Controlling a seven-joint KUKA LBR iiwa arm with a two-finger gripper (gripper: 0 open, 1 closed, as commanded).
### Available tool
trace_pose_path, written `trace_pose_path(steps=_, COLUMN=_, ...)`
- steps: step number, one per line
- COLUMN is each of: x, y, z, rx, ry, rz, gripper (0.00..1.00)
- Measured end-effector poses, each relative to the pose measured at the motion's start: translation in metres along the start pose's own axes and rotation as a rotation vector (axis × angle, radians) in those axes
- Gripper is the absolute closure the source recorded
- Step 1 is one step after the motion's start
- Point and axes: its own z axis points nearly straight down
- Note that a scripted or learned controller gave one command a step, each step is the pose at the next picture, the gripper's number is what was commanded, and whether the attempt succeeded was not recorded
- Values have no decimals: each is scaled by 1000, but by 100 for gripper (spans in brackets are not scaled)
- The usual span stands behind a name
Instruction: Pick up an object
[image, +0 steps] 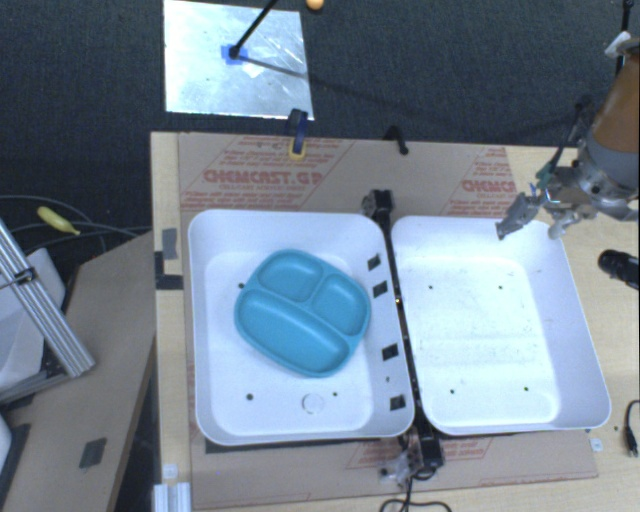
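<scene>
A blue divided plate (300, 310) lies flat in the left bin (215, 410), a little left of its middle. My gripper (533, 222) hangs over the far right corner of the right bin (560, 400), well away from the plate. Its two fingers stand apart, open, with nothing between them. The arm's orange band and grey wrist (612, 140) come in from the upper right.
A black clip strip (387, 300) runs along the seam between the two bins. Both bins rest on a cardboard sheet (330, 170) with a yellow clamp (297, 135) at its back edge. An aluminium frame (40, 310) stands at the left.
</scene>
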Motion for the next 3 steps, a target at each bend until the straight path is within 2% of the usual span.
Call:
trace_pose_path(steps=1, x=107, y=-23, z=43, rx=6, ry=6, rz=-10, gripper=0)
trace_pose_path(steps=2, x=193, y=32, z=60, rx=-3, ry=4, rz=-10, gripper=0)
trace_pose_path(steps=3, x=230, y=-44, z=-86, rx=-12, ry=6, rz=-7, gripper=0)
